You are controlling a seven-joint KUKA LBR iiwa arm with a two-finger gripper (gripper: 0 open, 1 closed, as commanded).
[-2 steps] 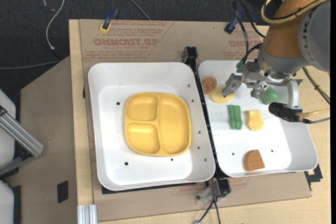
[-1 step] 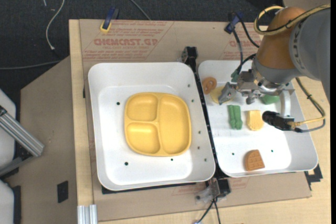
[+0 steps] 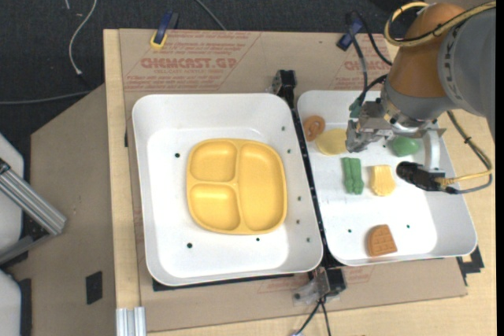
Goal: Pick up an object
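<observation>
Looking at my claw [image 3: 358, 136], I see it low in the right bin [image 3: 441, 244], at a pale yellow piece [image 3: 332, 142]; its state I cannot tell. Nothing looks lifted yet: green block [image 3: 352, 175], yellow wedge [image 3: 383, 180] and brown biscuit [image 3: 381, 240] lie loose nearby. The whole pick remains, I judge. The left bin [image 3: 157, 169] holds a yellow tray [image 3: 236, 186].

A robotics lab: two shallow white plastic bins [image 3: 150, 169] on a brown cardboard-covered bench [image 3: 205, 59], loose cables over dark carpet [image 3: 47, 51] at upper left.
</observation>
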